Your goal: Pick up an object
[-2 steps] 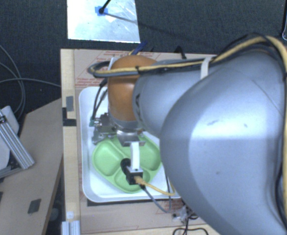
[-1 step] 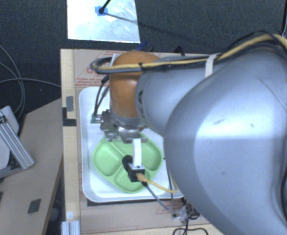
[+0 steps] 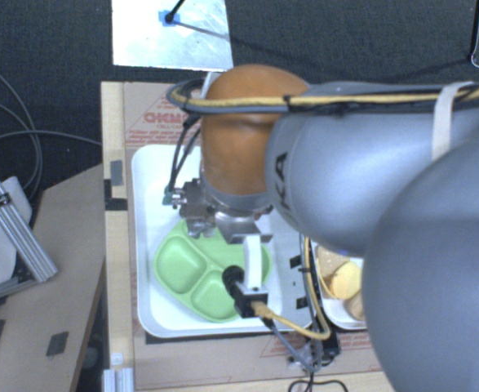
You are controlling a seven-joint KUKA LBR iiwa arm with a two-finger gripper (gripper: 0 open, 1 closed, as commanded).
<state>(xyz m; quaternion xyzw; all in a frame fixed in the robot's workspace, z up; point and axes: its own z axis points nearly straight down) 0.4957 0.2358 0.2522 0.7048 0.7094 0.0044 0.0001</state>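
Dark matting surrounds the bench; my gripper point(image 3: 215, 223) hangs over the green plate point(image 3: 178, 264) in the left bin point(image 3: 144, 300), open or closed I cannot tell, and may skid off its shallow rim.

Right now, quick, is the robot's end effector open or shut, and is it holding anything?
End effector: cannot be told; it hangs over the green tray in the white bin.

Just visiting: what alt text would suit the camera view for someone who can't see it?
A large grey robot arm with an orange band reaches from the right down over a green divided plate in the left white bin. Yellowish items lie in the right bin.
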